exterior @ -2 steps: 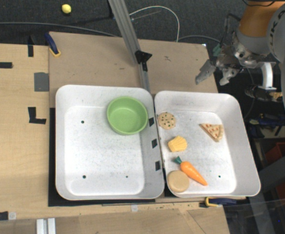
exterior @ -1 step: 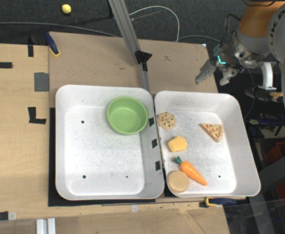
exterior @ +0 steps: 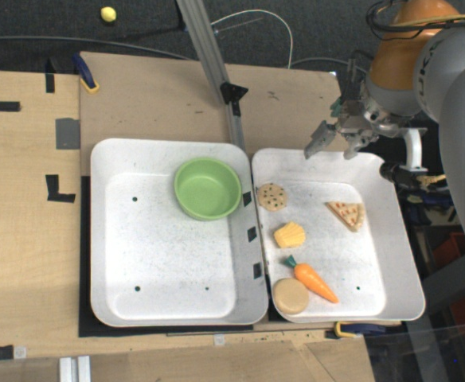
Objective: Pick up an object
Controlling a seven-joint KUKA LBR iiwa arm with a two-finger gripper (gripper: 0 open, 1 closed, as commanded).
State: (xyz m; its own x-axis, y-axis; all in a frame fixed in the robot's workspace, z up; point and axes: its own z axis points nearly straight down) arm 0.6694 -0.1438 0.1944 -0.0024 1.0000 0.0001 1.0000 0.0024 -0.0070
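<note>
The gripper (exterior: 332, 148) hangs above the far rim of the right bin (exterior: 392, 237), its two fingers spread apart with nothing between them; one fingertip points toward the bin's far left corner, the other sits nearer the middle of that rim. The arm (exterior: 423, 46) comes in from the right, with the orange band showing above the wrist. All the pickable pieces in the right bin lie nearer the camera than the gripper: a round cookie (exterior: 271, 196) close to the divide between the bins, a wedge of pizza (exterior: 346, 214) toward the right side, a yellow corn piece (exterior: 290, 235) just below the cookie, an orange carrot (exterior: 314, 282) with a green top lying at a slant, and a tan round bun (exterior: 291, 297) touching the carrot's left side in the near left corner. These pieces lie apart from one another except the carrot and the bun. The left bin (exterior: 121, 253) holds a green bowl (exterior: 208, 187) upright near its far right corner, close to the divide. A grey metal post (exterior: 209, 46) slants down to the bench just beyond the bins, left of the gripper. A small yellow ball (exterior: 108, 13) lies on the dark floor beyond the bench.
</note>
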